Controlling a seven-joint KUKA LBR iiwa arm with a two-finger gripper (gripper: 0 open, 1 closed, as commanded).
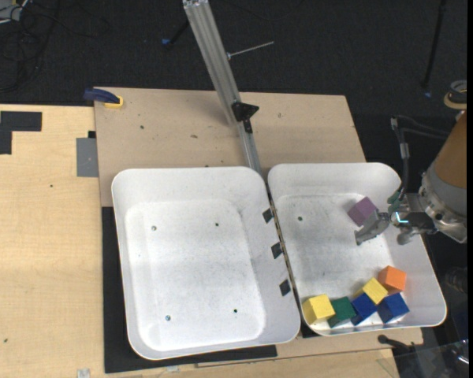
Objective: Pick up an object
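One fixed camera, mounted above the bench [221, 124] and looking down at a slant, not straight overhead. It faces across the bench toward the dark floor along the top of the frame. Far enough back to take in both white bins whole: left bin [134, 211] sits lower centre, right bin [331, 179] lower right. The near bench edge runs along the bottom of the frame, the far edge across the upper third. A metal rail [217, 61] slants up from between the bins toward top centre. The arm [457, 164] enters from the right edge at mid height. Light wood flooring fills the left side.
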